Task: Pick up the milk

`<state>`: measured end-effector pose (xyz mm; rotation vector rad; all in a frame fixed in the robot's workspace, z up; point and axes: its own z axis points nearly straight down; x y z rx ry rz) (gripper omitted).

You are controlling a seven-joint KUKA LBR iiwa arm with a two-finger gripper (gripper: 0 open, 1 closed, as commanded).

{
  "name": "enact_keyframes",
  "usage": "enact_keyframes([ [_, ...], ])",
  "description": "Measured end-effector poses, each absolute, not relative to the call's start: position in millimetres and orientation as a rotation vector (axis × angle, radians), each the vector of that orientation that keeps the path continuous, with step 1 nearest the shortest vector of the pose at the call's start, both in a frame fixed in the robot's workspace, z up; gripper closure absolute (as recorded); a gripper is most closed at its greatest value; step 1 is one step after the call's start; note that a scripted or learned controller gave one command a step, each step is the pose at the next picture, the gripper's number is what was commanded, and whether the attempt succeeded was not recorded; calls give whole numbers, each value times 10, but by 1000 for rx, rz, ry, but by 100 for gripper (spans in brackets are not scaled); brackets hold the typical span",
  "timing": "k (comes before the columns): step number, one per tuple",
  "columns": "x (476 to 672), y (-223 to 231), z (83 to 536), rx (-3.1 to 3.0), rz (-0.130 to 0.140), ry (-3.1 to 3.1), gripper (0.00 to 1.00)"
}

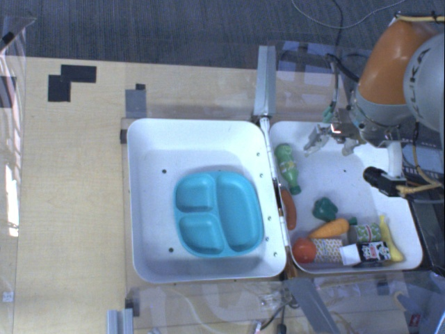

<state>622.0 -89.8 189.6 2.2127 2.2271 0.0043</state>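
From above, the arm (pixel 407 68) comes in at the right, and its gripper (pixel 332 139) hangs over the far end of the right bin (pixel 389 214), fingers spread apart with nothing between them. The milk (pixel 367 254) lies on its side at the near end of that bin, well apart from the gripper, among a carrot (pixel 329 229), a tomato (pixel 304 250), a banana (pixel 390 242) and a can (pixel 369 232). A green bottle (pixel 287 166) lies along the bin's left wall. The left bin (pixel 149 186) holds a blue tray (pixel 217 211).
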Motion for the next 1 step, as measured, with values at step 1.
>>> enact_keyframes([
  [1,5085,-1151,1053,2213,3,2227,0],
])
